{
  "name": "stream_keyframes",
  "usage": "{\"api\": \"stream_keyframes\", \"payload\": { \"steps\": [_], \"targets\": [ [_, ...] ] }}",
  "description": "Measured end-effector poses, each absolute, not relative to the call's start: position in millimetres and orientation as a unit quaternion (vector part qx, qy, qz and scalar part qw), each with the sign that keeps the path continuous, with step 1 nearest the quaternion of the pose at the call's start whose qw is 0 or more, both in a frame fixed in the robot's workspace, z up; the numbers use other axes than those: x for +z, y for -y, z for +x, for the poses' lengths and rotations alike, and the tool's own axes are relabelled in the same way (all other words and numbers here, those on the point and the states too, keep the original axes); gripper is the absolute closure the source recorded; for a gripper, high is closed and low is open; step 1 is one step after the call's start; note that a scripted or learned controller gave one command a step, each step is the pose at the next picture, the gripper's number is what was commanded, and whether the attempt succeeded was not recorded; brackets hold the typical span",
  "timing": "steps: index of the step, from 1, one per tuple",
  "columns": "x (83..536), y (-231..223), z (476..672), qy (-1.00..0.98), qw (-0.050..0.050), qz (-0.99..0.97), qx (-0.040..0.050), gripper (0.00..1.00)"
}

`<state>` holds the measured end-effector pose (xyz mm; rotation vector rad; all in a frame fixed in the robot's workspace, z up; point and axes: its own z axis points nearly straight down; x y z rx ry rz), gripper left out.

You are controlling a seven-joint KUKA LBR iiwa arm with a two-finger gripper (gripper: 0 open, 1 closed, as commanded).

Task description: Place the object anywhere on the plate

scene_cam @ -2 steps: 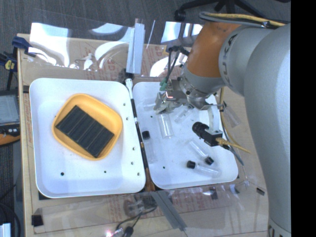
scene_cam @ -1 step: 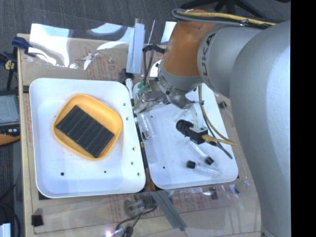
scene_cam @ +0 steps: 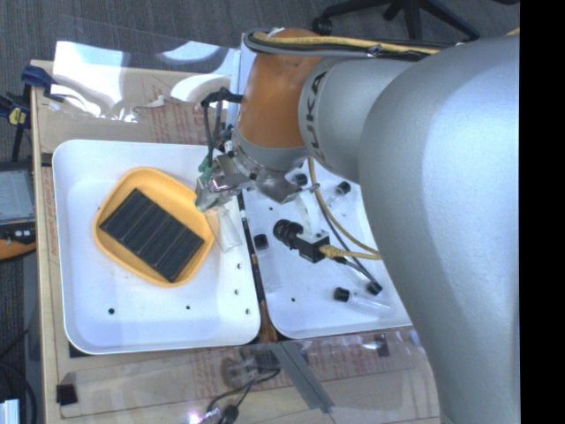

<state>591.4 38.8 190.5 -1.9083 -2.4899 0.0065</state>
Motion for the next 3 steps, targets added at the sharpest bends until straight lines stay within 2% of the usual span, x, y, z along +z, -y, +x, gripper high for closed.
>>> {"api": "stream_keyframes", "payload": {
  "steps": [1, 2, 3],
  "targets": [
    [200, -38, 591.4, 0.794, 0.004, -0.608, 0.0033, 1.0],
    [190, -57, 560.3, 0.839, 0.003, -0.544, 0.0028, 1.0],
    [199, -56, 560.6, 0.84, 0.004, -0.543, 0.004, 1.0]
  ]
}}
